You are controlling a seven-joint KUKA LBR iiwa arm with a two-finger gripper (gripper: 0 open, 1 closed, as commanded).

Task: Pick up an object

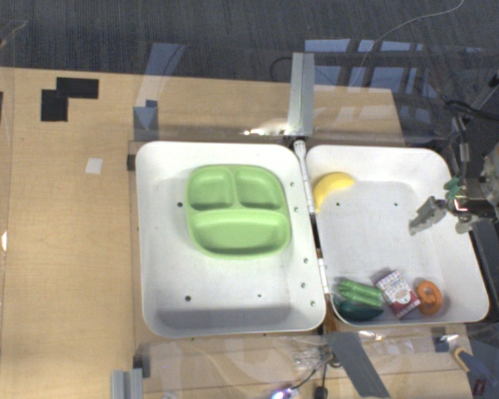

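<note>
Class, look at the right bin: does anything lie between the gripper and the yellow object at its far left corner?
Nothing visible does. Bare bin floor separates the gripper from the yellow object; the other items cluster along the near edge.

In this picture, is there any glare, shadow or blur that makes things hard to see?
Camera view: pale streaky reflections lie over the bench's far edge; the green tray is sharp and throws a soft shadow; the tool looks blurred; the small things in the right bin's near corner stay readable.

right bin (pixel 374 158) middle open, yellow item (pixel 333 186) far corner, items along near wall
</note>
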